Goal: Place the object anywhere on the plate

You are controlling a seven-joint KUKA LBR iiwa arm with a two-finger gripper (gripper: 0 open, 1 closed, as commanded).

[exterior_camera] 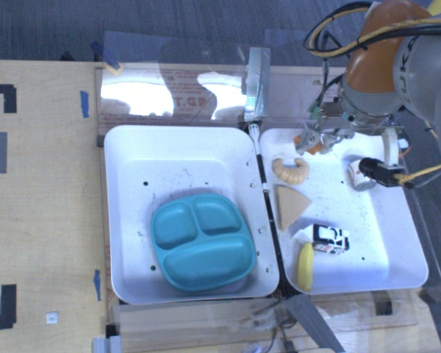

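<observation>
Two white bins sit on a wooden bench; blue plate left, gripper right, grip unclear

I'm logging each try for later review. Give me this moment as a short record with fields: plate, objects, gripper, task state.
plate: blue divided plate in left bin, nothing on it
right bin objects: croissant, tan wedge, yellow banana, black-and-white toy car
gripper: above the right bin's far end, near the croissant
task state: no object on the plate yet
</observation>
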